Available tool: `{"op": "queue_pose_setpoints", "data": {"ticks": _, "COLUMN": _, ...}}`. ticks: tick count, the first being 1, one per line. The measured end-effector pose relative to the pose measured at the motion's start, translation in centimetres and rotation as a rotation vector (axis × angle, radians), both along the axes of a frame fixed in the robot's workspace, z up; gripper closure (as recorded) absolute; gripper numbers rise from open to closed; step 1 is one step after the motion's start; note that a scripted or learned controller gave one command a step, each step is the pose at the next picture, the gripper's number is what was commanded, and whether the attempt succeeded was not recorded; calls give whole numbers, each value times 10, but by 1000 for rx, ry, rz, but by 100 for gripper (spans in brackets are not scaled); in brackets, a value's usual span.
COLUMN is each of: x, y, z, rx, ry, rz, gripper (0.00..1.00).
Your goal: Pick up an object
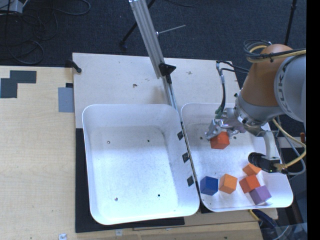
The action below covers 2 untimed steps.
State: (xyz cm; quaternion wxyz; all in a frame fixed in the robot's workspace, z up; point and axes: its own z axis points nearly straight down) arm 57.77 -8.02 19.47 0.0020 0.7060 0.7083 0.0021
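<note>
The gripper [220, 132] hangs over the right bin [200, 115], near the middle of its far half. A red-orange block [220, 141] sits directly under the metal fingers and touches them. The fingers seem to close on the top of this block, but the block looks lifted only a little, if at all, above the bin floor.

Near the front edge of the right bin lie more blocks: a blue block [209, 185], beside it an orange block [228, 183], then a red block [249, 183] and a purple block [260, 194] in the front right corner. A small orange block [251, 169] lies just behind the red one.

The left bin [95, 115] stands beside it, their rims touching.
</note>
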Motion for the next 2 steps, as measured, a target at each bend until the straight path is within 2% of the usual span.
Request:
{"op": "queue_pose_setpoints", "data": {"ticks": 1, "x": 0, "y": 89, "z": -5, "rx": 3, "ry": 10, "rz": 4, "gripper": 100}}
{"op": "queue_pose_setpoints", "data": {"ticks": 2, "x": 8, "y": 170, "z": 67, "rx": 4, "ry": 3, "rz": 5, "gripper": 100}}
